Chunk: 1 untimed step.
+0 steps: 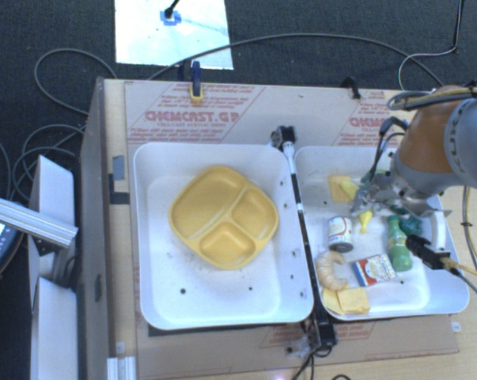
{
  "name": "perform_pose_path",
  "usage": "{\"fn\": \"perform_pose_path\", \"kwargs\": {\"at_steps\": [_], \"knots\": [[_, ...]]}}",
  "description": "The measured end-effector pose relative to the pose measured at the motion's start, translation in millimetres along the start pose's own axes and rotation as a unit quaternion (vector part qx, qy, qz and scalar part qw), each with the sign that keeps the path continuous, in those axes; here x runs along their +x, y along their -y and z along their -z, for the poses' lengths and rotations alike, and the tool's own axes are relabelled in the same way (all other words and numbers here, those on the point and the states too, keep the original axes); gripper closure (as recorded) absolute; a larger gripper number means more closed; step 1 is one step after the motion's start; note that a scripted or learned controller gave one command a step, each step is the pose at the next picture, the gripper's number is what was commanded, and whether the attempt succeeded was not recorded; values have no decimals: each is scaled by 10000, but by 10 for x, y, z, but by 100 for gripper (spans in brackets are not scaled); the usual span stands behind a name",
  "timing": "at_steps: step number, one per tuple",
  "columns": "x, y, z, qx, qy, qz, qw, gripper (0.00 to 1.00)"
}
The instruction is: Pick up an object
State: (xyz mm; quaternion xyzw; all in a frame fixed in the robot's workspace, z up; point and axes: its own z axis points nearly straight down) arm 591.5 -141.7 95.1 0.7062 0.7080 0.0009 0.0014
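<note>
Camera view
Landmark: the black divider running between the two white bins is serving as the reference for every place below.
Left bin: it is lying just left of the divider and is holding a yellow compartment tray, which is sitting tilted near the bin's middle, well apart from the divider.
Right bin: it is lying just right of the divider and is holding all the small objects.
Arm: grey with an orange band, it is reaching in over the right bin's far right part, well apart from the divider.
Gripper: it is hanging low over the right bin's upper middle, right of the divider; whether it is open or closed cannot be told, as the wrist is hiding its tips.
Yellow block: it is lying just left of the gripper, near the divider.
Small can: red and white, it is standing close to the right of the divider, below the yellow block.
Croissant-like toy: it is lying just right of the divider, below the can.
Yellow cheese wedge: it is resting at the right bin's near edge, right of the divider.
Red and white box: it is lying flat, farther right of the divider than the croissant-like toy.
Green bottle: it is lying beside the box, well right of the divider, under the arm's wrist.
</note>
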Motion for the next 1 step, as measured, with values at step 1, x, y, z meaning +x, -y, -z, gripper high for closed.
{"fn": "perform_pose_path", "kwargs": {"at_steps": [1], "knots": [[630, -172, 905, -6, -4, 10, 10000, 100]]}}
